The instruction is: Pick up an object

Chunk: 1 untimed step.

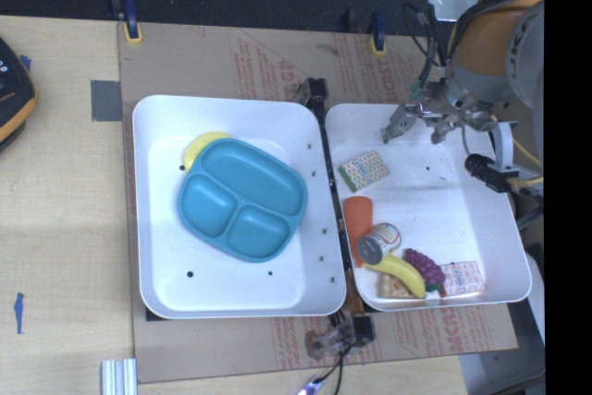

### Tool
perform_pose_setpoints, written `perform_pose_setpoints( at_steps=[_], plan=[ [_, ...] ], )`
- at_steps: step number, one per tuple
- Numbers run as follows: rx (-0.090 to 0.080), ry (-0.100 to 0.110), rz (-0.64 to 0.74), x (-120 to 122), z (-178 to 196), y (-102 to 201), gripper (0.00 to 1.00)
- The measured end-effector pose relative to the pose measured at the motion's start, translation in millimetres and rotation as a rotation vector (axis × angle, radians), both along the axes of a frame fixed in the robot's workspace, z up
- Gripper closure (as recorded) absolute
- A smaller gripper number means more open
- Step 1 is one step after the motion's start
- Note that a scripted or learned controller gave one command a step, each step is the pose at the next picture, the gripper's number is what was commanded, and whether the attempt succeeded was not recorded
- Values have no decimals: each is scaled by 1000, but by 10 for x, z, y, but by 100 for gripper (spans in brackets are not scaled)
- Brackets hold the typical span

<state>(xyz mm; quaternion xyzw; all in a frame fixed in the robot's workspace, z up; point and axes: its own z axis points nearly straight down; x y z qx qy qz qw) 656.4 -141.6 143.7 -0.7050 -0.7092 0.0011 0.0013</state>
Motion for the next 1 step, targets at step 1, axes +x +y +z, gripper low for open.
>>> perform_pose_setpoints(
  at_steps=[1],
  plan=[
    [0, 1, 0, -6, -525, 401, 0]
  ],
)
